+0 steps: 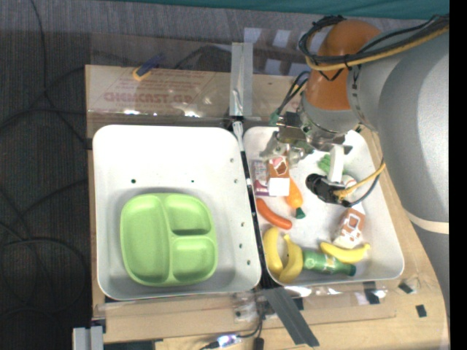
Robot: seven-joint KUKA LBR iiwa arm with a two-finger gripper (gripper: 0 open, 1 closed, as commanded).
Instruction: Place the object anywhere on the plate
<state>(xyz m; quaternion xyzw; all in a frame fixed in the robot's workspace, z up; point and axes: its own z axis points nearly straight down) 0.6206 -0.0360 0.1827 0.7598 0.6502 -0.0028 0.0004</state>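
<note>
Plate point(169, 239), glossy green plastic, rounded, three-sectioned; gripper point(286, 154) over cluttered toys, grip state I cannot tell.

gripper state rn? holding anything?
Gripper: cannot be told from this view. It sits low over the far end of the right bin, above the toy food; the green plate is in the left bin.

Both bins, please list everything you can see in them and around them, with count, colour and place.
plate: one, green, three compartments, left bin
left bin: one, white
right bin: one, white
bananas: a pair front left of right bin, another front right, yellow
bottle: one, green, lying at front
carrot: one, orange, middle
sausage: one, red-orange, left side
small cartons: two, red-white, one right, one by gripper
gripper: one, metal, over right bin's back
</note>
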